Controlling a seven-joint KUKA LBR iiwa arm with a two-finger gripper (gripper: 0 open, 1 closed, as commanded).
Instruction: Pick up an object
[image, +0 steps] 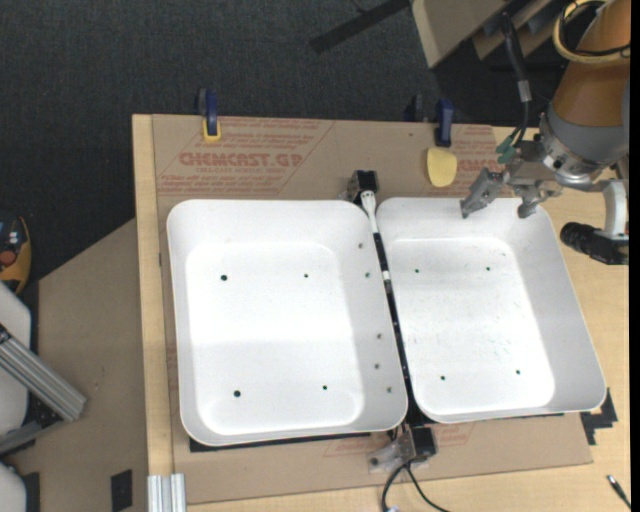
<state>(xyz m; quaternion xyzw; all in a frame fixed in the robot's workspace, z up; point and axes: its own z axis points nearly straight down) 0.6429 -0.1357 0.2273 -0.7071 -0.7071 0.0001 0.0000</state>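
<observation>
Gripper (500, 197) spread wide, grasping nothing, over the right bin's (560, 300) far edge.
A small pale-yellow object (441, 166), rounded and smooth, lay on the cardboard sheet (290, 160) beyond that bin's far-left corner, long axis running near-to-far.

**Clearance and obstructions, bench with two bins**

Left bin (270, 320): floor open from wall to wall; approach from above unobstructed.

Right bin (480, 320): floor open across its near and middle parts. The gripper (498, 200) hangs over the far rim, fingers spread, with the arm (590, 90) behind it taking up the far right corner.

Seam between the bins: a black strip (385, 290) runs along it, with the two rims touching it on either side; no passage there.

Far board edge: two clamps (210, 115) (444, 122) stand upright, and a yellow object (441, 166) lies on the board (250, 160) just beyond the right bin's far rim.

Near edge: a black fitting with cable (405, 455) sits at the seam's end.
</observation>
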